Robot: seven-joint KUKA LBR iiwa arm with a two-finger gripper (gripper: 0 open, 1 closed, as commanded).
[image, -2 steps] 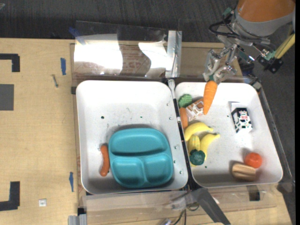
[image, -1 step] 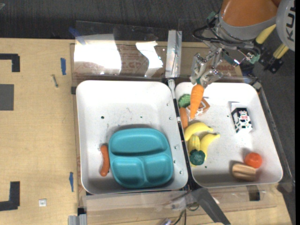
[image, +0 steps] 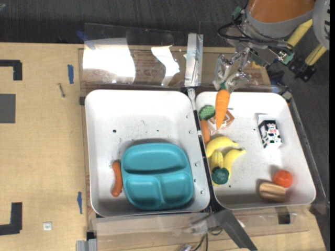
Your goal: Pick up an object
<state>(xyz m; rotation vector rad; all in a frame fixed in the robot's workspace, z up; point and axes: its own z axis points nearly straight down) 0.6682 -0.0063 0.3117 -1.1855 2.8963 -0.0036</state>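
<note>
My gripper point(image: 226, 83) hangs over the far left corner of the right bin point(image: 301, 156). An orange carrot point(image: 222, 107) hangs point-down from it, its top end caught between the shut fingers. The carrot's tip hovers above a cluster of food by the bin's left wall: a green vegetable point(image: 207, 111), an orange piece point(image: 205, 132), yellow bananas point(image: 222, 150) and a dark green round item point(image: 220, 175).
The right bin also holds a black-and-white carton point(image: 269, 133), an orange fruit point(image: 283, 178) and a bread roll point(image: 272, 191). In the left bin point(image: 104, 119) lie a teal divided tray point(image: 156, 174) and an orange sausage point(image: 116, 178).
</note>
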